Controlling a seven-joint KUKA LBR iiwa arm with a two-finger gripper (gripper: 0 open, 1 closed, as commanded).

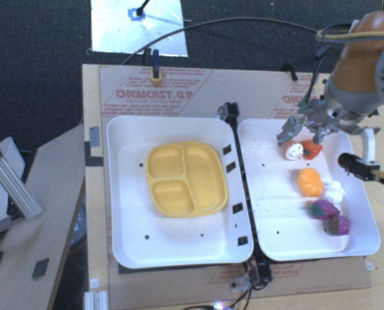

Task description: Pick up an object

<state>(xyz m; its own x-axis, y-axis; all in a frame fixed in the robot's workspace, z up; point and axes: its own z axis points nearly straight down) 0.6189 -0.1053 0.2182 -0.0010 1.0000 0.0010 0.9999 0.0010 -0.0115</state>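
The right bin (269, 237) holds several small toys. A red and white toy (301, 151) lies near its far edge. An orange one (310, 181) sits in front of that, with a small white piece (334, 190) beside it. Closer to the front right corner are a purple and green toy (324, 208) and a dark purple one (339, 225). My gripper (305, 136) hangs just above the red and white toy, open. One grey finger (288, 132) is to the toy's left and the other to its right. Nothing is between them.
A yellow divided plate (185, 178) lies in the middle of the left bin (124, 173). A black divider strip (238, 173) runs between the two bins. A black cable fitting (354, 165) sticks out over the right bin's right rim.
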